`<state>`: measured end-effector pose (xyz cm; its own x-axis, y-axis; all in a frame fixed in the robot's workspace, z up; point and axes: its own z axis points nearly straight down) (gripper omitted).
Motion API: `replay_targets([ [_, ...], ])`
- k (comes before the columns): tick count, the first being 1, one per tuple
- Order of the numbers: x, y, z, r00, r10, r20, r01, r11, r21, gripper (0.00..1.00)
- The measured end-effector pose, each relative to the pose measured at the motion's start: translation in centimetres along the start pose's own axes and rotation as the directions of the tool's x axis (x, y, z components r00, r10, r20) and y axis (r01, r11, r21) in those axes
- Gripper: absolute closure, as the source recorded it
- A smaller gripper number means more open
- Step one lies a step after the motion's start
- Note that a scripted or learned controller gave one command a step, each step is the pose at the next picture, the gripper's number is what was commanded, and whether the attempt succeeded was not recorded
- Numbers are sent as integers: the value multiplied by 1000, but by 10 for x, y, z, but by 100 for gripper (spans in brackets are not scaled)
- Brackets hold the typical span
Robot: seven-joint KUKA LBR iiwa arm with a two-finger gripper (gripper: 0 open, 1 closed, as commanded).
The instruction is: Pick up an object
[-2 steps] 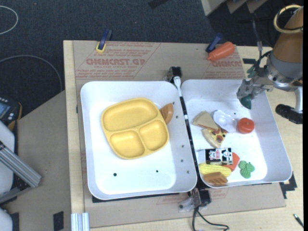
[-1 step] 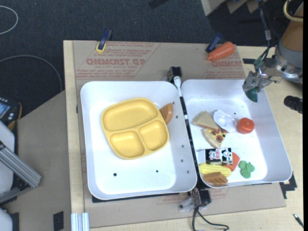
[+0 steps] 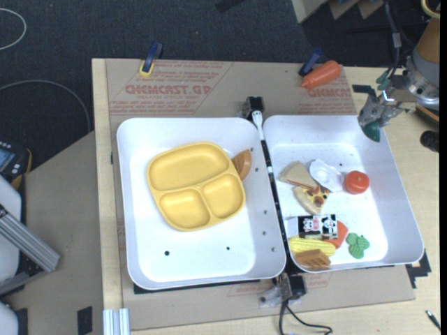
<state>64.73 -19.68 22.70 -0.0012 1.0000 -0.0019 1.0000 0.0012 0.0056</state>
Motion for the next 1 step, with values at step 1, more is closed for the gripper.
replay_targets([
  [1, 51, -29, -9, 1000, -3, -4, 3, 1000, 8, 100],
])
